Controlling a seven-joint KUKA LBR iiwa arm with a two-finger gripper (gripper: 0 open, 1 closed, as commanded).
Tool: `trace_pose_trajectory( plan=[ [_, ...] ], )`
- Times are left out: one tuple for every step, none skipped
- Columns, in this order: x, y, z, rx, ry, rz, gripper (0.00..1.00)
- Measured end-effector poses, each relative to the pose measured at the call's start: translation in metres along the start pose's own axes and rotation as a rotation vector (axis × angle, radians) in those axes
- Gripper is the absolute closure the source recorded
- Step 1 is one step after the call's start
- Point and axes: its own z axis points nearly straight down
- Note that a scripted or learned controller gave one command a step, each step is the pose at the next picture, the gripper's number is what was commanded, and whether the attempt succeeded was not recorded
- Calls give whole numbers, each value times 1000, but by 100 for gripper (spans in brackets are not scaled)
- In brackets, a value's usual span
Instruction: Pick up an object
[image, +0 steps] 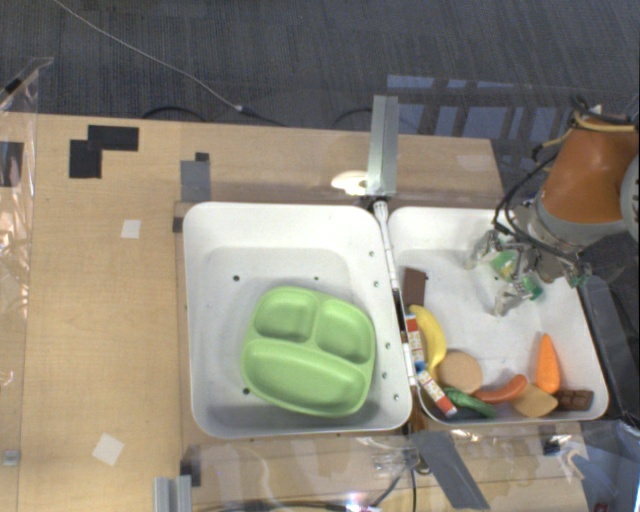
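White bin (470, 235), tool (515, 280) hovering, reaching stage.
Grip state I cannot tell; next, descend toward the banana (432, 335) below-left.

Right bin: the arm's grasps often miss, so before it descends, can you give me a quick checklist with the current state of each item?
1. Gripper is over the right bin: ok.
2. Nothing visibly held between the fingers: ok.
3. Target directly beneath the gripper: not ok, bare bin floor there.
4. Objects available: ok, banana, carrot and sausage lie along the near edge.
5. Objects separated for a clean grasp: not ok, most touch neighbours.
6. Green tray sits in the left bin, out of the way: ok.
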Motion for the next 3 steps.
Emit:
trace_pose_trajectory(
  plan=[
    [-4,-1,-16,6,-13,-1,100],
    [-55,43,-149,5,-13,25,100],
    [-55,42,-157,4,-14,27,100]
  ],
)
